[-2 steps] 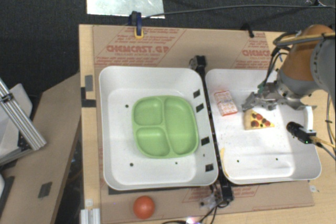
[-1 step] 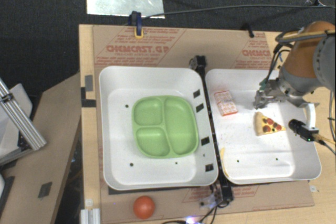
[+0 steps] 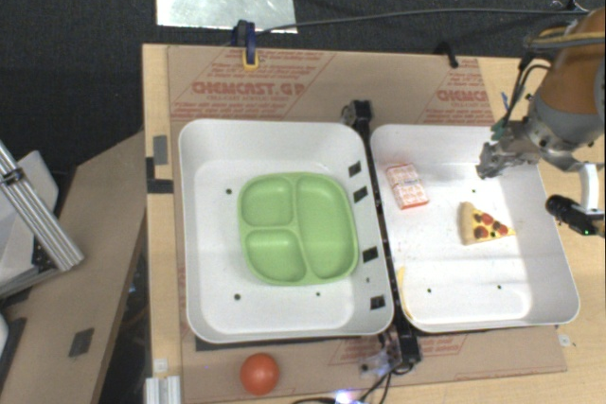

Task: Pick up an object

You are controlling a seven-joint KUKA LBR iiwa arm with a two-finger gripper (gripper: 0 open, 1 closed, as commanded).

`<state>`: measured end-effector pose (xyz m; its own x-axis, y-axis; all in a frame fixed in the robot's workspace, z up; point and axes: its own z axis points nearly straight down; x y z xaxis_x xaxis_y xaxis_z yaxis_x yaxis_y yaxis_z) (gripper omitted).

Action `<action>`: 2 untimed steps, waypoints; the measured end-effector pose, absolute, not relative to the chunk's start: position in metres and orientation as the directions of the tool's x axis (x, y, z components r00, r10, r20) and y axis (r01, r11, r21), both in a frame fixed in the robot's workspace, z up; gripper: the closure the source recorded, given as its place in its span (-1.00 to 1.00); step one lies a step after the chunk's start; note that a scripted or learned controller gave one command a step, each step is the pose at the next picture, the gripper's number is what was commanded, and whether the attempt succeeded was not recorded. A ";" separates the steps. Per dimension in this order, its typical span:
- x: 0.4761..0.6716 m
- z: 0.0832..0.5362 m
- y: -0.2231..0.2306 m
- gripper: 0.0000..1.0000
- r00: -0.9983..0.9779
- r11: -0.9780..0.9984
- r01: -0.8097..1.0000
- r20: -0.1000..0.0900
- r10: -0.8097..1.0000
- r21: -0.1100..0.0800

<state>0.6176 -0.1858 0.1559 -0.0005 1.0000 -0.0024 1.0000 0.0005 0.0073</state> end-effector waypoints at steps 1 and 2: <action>0.621 0.204 -0.194 1.00 -0.002 0.002 1.000 -0.002 1.000 0.006; 0.632 0.264 -0.193 1.00 -0.006 0.006 1.000 -0.003 1.000 0.009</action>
